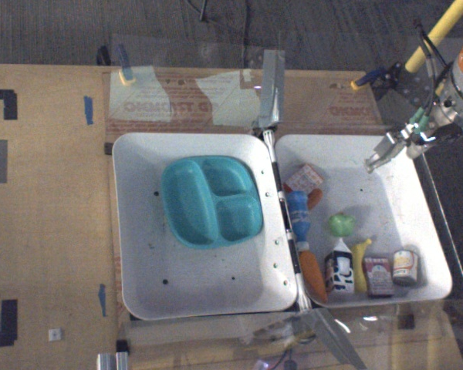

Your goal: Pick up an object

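Green apple [341,224] mid right bin [424,206], among banana [360,263], milk carton [339,270], carrot [312,274], small can [405,267], gripper [382,156] above bin's upper right, well apart from apple, fingers open, holding nothing, teal divided tray [212,200] in left bin [139,237]

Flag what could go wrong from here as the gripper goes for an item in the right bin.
1. The small round tin can, dark red box, yellow banana and black-and-white carton sit crowded together, so a descent there may nudge neighbours.
2. The orange carrot and blue bottle lie against the bin's left wall, leaving little finger room.
3. The gripper hovers over bare floor near the top rim, risking an empty close.
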